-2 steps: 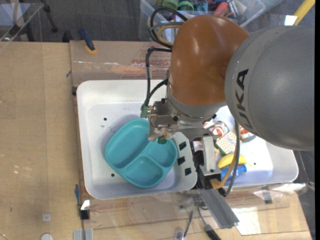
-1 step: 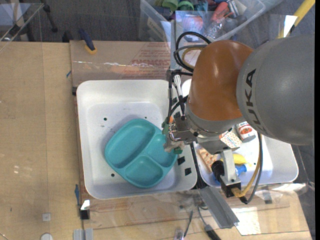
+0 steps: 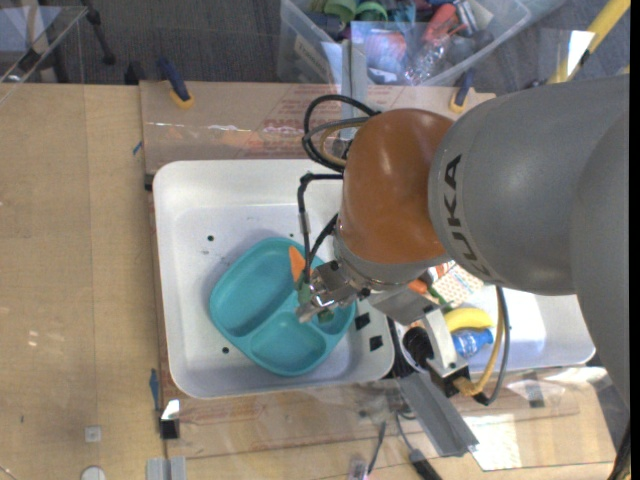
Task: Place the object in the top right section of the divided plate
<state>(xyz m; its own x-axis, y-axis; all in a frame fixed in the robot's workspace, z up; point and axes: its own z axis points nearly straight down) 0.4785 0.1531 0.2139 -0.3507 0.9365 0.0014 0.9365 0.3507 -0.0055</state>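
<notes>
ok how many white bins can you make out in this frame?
2. The left white bin holds the teal divided plate, under the gripper. The right white bin sits beside it, mostly covered by the arm; anything in it may be hidden.

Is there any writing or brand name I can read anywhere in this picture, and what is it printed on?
"KUKA": black letters running down the grey arm, only partly in view.
Faint reddish print on the cardboard sheet behind the white bin: too blurred to read.
Packaging in the clear box at the top: too small to read.
</notes>
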